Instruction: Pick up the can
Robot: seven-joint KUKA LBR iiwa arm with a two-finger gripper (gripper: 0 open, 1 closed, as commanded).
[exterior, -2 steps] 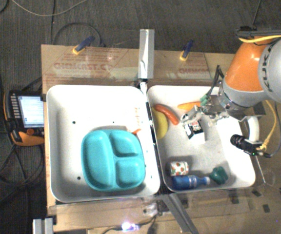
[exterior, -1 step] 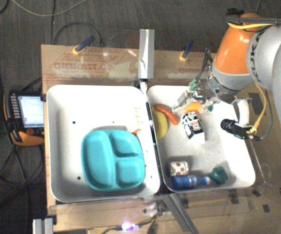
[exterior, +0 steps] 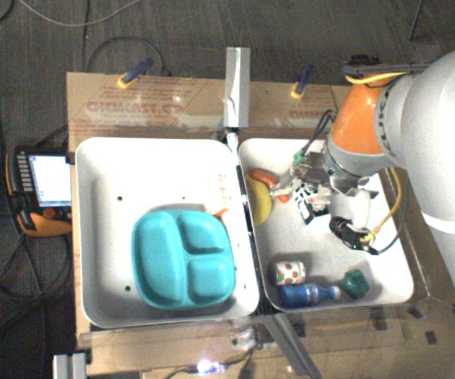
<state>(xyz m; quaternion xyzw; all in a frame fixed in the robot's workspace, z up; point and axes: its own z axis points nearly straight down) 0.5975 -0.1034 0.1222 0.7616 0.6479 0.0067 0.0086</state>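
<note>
The can [exterior: 289, 272] is small and white with red spots. It lies on its side near the front of the right bin [exterior: 401, 287]. My gripper [exterior: 310, 196] hangs over the back half of the same bin, well behind the can and slightly to its right, just right of a yellow banana [exterior: 260, 202]. Nothing is visibly held in it. The wrist with its orange band [exterior: 359, 126] hides part of the bin's back right area.
A blue bottle [exterior: 306, 294] lies just in front of the can, with a dark green object [exterior: 355, 283] to its right. An orange-red item [exterior: 263, 178] lies behind the banana. The left bin [exterior: 105, 164] holds a teal divided plate [exterior: 183, 259].
</note>
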